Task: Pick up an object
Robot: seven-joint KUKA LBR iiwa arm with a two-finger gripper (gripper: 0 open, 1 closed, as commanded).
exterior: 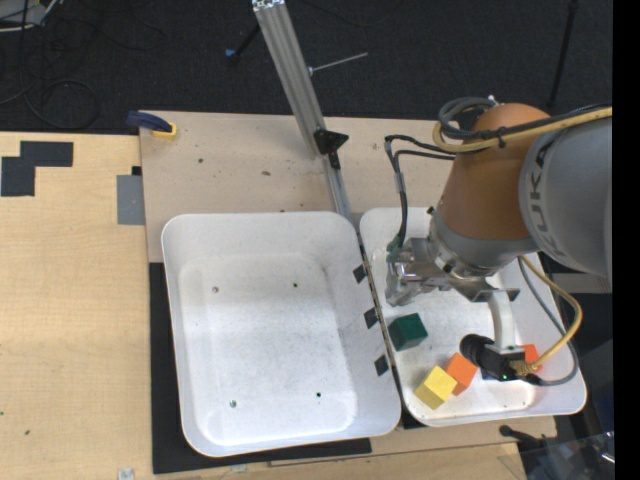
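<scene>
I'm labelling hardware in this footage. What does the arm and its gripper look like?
The arm is bulky and rounded, with a grey shell bearing dark lettering and a wide orange band above the wrist. Black cables loop around the band and run down to the wrist, and a yellowish cable trails lower down. The gripper is a small silver metal piece.

A grey rail (297, 78) slants over the far bench (70, 298); a clamp (152, 123) lies far left.

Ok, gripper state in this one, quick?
Gripper: over the right bin, just above the green block; open or shut cannot be told.
</scene>
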